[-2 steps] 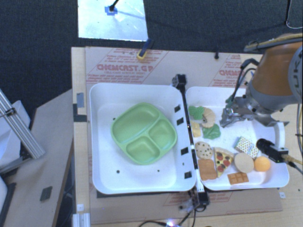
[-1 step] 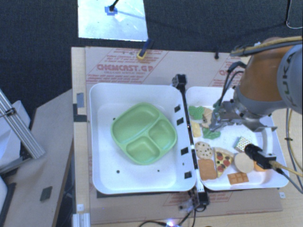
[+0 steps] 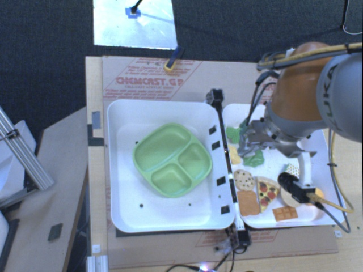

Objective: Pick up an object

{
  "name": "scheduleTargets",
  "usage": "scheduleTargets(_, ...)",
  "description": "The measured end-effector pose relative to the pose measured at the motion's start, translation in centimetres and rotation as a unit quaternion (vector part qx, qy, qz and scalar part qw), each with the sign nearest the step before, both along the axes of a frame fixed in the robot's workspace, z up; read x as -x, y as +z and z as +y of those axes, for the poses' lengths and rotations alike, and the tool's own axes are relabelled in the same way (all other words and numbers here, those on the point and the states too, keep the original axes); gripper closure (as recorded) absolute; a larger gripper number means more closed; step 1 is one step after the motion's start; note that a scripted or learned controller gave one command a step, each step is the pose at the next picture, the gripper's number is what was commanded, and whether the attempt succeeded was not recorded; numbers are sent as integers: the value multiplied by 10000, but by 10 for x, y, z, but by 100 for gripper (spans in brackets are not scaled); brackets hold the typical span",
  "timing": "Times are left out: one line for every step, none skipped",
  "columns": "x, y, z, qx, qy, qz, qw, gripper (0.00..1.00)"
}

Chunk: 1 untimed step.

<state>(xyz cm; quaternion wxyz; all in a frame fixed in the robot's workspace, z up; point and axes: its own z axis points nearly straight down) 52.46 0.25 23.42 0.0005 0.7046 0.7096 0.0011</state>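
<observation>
The left bin (image 3: 122, 208) has open floor all round the green divided plate (image 3: 172, 159), widest along its near and left walls. The right bin (image 3: 317, 217) is crowded: the arm (image 3: 309, 95) covers its far half, and green pieces (image 3: 253, 158), a cookie (image 3: 244, 179), a toast slice (image 3: 248, 202), a pizza slice (image 3: 267, 191) and a waffle (image 3: 285, 213) pack its near-left part. The divider (image 3: 222, 152) with black clips bars passage between the bins.
</observation>
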Motion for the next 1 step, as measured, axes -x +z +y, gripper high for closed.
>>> scheduleTargets(3, 0, 0, 1, -10, 4, 10000, 100)
